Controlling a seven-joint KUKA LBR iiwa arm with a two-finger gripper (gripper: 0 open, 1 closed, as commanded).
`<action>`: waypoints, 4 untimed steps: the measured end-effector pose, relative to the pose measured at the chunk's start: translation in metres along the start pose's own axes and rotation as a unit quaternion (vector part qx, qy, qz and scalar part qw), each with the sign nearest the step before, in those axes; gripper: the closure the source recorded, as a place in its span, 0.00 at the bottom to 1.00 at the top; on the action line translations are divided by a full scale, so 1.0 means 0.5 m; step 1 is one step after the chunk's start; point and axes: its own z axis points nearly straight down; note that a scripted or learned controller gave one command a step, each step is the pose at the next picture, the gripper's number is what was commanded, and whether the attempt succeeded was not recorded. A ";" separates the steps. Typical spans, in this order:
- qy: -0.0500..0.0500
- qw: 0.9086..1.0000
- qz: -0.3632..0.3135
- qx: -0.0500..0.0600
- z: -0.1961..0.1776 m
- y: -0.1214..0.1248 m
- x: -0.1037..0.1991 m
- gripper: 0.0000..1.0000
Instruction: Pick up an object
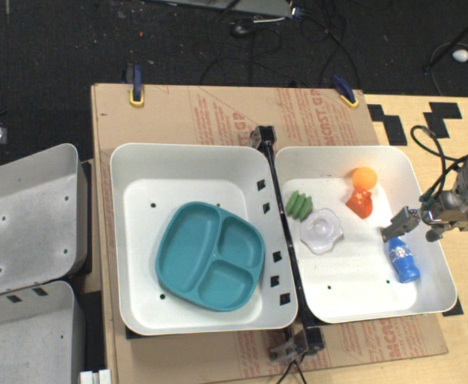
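The right bin (378,298) holds several small items. A blue bottle (403,262) lies near its right wall. An orange ball (364,178) sits at the back, touching a red-orange piece (360,204) just in front of it. A clear plastic cup (322,231) rests mid-bin, and a green ribbed item (299,206) lies near the divider. My gripper (414,222) hangs over the bin's right side, just above and behind the blue bottle. Nothing is seen held in it.
In the left bin (138,174) a teal divided plate (210,256) lies flat. Both bins stand on a cardboard sheet (218,114) held by two clamps. Loose white trays (26,214) lie at the far left, and cables run past the bench's right edge.
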 end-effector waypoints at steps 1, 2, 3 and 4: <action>0.001 1.000 0.001 0.003 0.118 0.014 0.011 0.00; 0.001 1.000 0.001 0.003 0.235 0.004 0.031 0.00; 0.001 1.000 0.001 0.002 0.321 0.003 0.032 0.00; 0.000 1.000 0.002 0.000 0.297 0.005 0.032 1.00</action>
